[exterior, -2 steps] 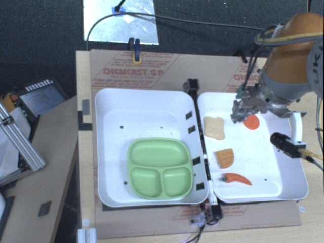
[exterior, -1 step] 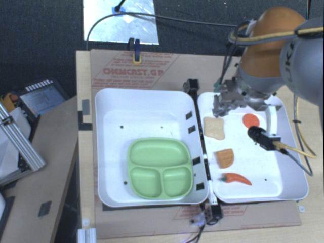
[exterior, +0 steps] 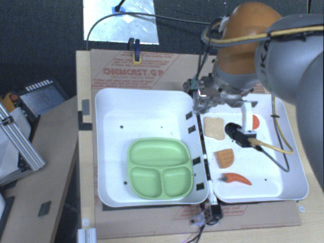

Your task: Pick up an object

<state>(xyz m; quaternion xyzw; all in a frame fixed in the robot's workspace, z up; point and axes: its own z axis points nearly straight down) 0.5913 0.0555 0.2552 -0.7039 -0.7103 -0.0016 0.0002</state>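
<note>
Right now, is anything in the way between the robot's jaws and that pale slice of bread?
Nothing visible does. The bread slice lies flat in the right bin, just in front of the jaws. The orange chunk and red pepper lie nearer the front edge, off that path.

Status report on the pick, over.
Claw over right bin's far left corner. Bread slice, orange wedge, red pepper lying loose in that bin. Nothing covering them.
</note>
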